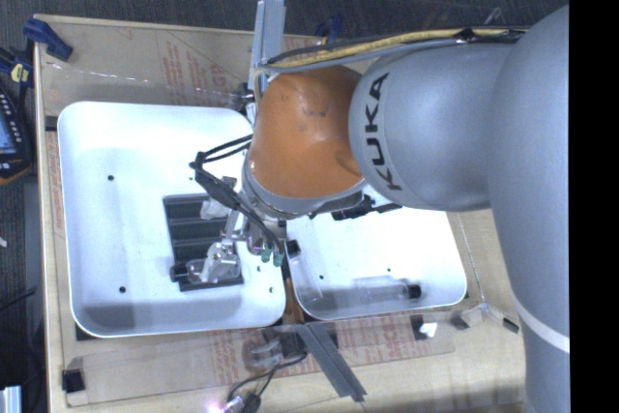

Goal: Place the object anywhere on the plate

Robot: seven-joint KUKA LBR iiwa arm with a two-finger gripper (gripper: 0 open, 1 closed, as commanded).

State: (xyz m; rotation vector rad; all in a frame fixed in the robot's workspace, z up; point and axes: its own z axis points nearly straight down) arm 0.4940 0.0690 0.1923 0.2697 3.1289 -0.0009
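1. Arm reaches in from the right; its bulk hangs over the seam between the two white bins.
2. Claw sits low in the left bin, right at the near end of a dark ribbed plate.
3. Claw opening: can't tell, too small and cluttered. Can't confirm anything is held.
4. Object: best guess is the clear tube with a dark tip lying flat near the front wall of the right bin, well apart from the plate.
5. If so, nothing is placed yet; the claw is over the target, not the object.
6. Risk: a clear tube lying close to a wall is awkward to pick.
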